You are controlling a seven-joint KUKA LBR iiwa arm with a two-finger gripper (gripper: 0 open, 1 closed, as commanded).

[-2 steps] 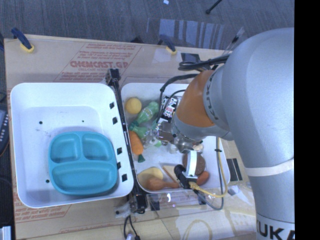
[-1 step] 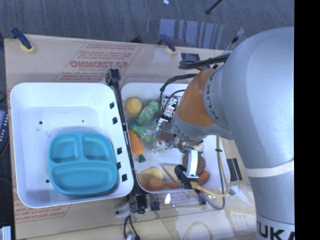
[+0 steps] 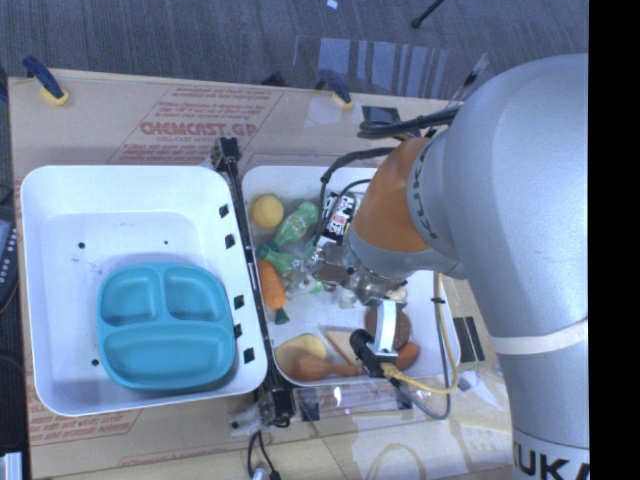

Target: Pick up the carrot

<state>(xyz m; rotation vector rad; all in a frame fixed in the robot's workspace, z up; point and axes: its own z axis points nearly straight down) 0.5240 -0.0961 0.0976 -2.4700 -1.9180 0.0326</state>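
You are looking down on a cardboard-covered bench (image 3: pixel 150 128) over dark grey carpet (image 3: pixel 200 18). The grey arm's two-finger gripper (image 3: pixel 335 268) hangs over the right shallow white plastic bin (image 3: pixel 300 176); you cannot tell how it is set. The tapered orange carrot (image 3: pixel 271 283) lies just left of the gripper, against the bin's left wall, below a round yellow lemon (image 3: pixel 266 211) and a green plastic bottle (image 3: pixel 295 223). Further left, a light blue compartment tray (image 3: pixel 165 326) sits in the left white bin (image 3: pixel 60 218).
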